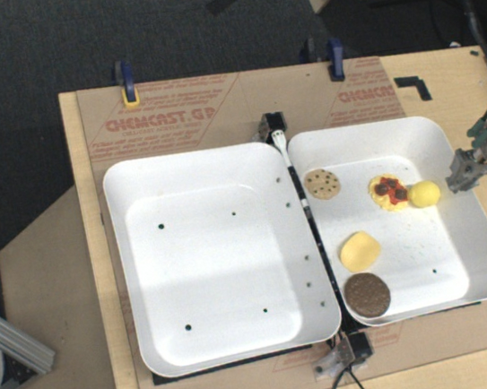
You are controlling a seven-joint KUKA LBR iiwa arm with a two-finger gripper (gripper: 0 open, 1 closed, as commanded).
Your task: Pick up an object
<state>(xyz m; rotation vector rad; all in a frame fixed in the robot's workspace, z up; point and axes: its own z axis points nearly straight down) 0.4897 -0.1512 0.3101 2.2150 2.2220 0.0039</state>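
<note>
Nearest me a brown disc (pixel 367 295) lies by the right bin's (pixel 481 267) front edge, then a yellow piece (pixel 359 251), a cookie (pixel 322 184) and a lemon (pixel 424 195) near the right rim, where the gripper (pixel 461 175) hovers, approaching, I'd judge; next it must descend onto one.

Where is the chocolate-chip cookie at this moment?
The chocolate-chip cookie lies in the right bin, in its far-left part near the divider between the bins, left of the small pizza piece and beyond the yellow piece.
</note>
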